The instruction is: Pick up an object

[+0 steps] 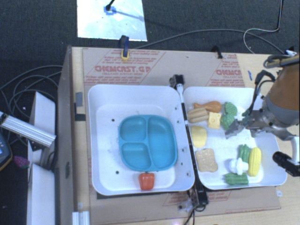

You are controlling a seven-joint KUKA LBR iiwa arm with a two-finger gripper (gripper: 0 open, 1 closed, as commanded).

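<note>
Tool (233,129) sits low in right bin (272,179), tip just beside the green broccoli piece (228,115); can't tell from this angle if it's released or clenched, & nothing visibly between it. Arm (286,97) comes in from right, orange band above the wrist, over the bin's right side.

Near the tool, upper left of right bin: yellow cheese cube (214,120), touching broccoli; hot dog bun (198,115) & orange croissant-like piece (209,106) just left/above. Below those: pale yellow rounded piece (199,136), then toast slice (206,160) near the bin's front-left. Front-right of tool: corn cob (254,161) w/ green pepper-like piece (243,152) beside it, small white item (236,166) touching them, & green veg (236,178) at the front wall.

Left bin (105,97), across the divider: blue compartment plate (147,142) at centre, upright-ish red pepper (146,180) just in front of it, near front wall.

Both bins rest on cardboard-covered surface (140,67). Cables trail over the dark floor (37,27) at left & top; shiny square sheet (111,13) lies beyond the surface.
</note>
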